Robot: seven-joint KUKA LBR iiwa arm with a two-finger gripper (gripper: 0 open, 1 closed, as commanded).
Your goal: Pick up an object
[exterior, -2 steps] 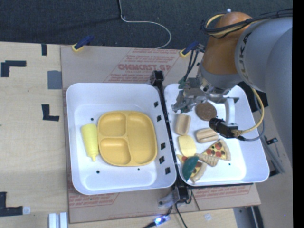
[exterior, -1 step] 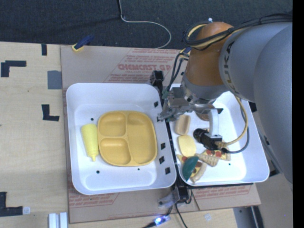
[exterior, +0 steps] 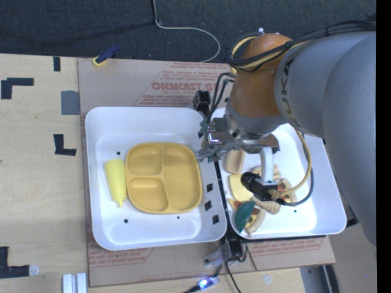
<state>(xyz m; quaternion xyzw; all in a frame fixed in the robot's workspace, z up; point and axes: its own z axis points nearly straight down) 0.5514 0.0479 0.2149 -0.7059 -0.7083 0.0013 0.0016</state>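
Observation:
My gripper (exterior: 239,163) hangs low over the left part of the right bin (exterior: 327,221), under the orange wrist band. A beige, bread-like piece (exterior: 234,161) lies right beside it, and whether they touch is unclear. In front of that lie a flat yellow item (exterior: 237,192), a teal object (exterior: 245,210) and a tan wedge (exterior: 257,221). A small tan and red item (exterior: 276,177) peeks out from behind the wrist. The arm hides much of this bin.
The left bin (exterior: 98,124) holds a yellow divided plate (exterior: 164,177) with a yellow squeeze bottle (exterior: 115,180) lying at its left. Both bins sit on a cardboard sheet (exterior: 128,81). The wall between the bins (exterior: 215,194) runs just left of the gripper.

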